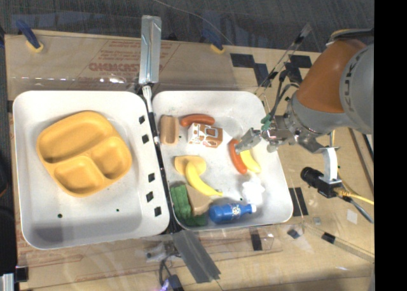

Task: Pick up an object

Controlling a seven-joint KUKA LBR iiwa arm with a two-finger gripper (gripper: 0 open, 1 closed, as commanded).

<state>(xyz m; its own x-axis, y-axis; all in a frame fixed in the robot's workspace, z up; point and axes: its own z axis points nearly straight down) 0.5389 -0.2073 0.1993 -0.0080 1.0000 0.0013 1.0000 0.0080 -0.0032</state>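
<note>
A: Quick, where's your gripper?
B: Your gripper [259, 140] is over the right side of the right bin [219, 100], just inside its right wall. Your arm [331, 93] reaches in from the right. Spread or closed, I cannot tell from this angle.
A: What's closest to it?
B: An orange curved piece [238, 157] and a small banana [253, 161]. They lie side by side, touching, just on the near side of your gripper. I cannot tell whether the gripper touches either one.
A: Rest of that bin?
B: Far side, left to right: a tan bun [168, 129] by the left wall, then a red sausage [198, 119]. A white and orange carton [205, 135] lies just near of the sausage. In the middle is a bigger banana [198, 176], curving toward the near right. The near-left corner has a green piece [181, 202] with a tan piece [201, 206] beside it. A blue bottle [226, 212] lies on its side along the near wall. A white lump [252, 190] sits between the bottle and the small banana.
A: And the left bin?
B: The left bin [82, 229] holds one yellow divided tray [82, 153] with three compartments, toward its far left. The bins sit side by side on the tabletop [95, 270].
</note>
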